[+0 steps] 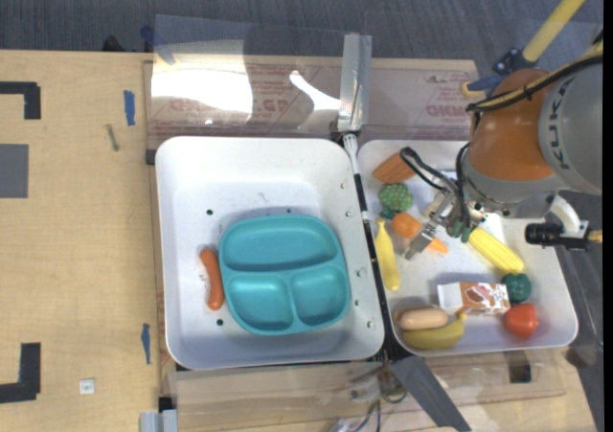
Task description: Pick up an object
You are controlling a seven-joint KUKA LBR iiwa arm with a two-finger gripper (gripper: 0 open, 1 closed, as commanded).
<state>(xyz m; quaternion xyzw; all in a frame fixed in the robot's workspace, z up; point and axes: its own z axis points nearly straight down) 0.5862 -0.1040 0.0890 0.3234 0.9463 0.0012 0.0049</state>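
My gripper [428, 236] hangs low over the middle of the right bin [560, 329], below the arm's orange band [508, 147]. Close around it lie a small orange carrot piece [407, 224], a broccoli floret [394, 197] and a corn cob [496, 249]. A small orange bit [438, 247] shows right beside the gripper tip; whether it is held cannot be made out. A long yellow piece [386, 258] lies along the bin's left wall.
The right bin also holds an orange slab [391, 169], a small carton [475, 297], a bun [421, 318] on a banana [442, 335], a tomato [522, 322] and a green item [518, 286]. In the left bin [182, 171] sit a teal divided plate [284, 272] and a sausage [213, 278].
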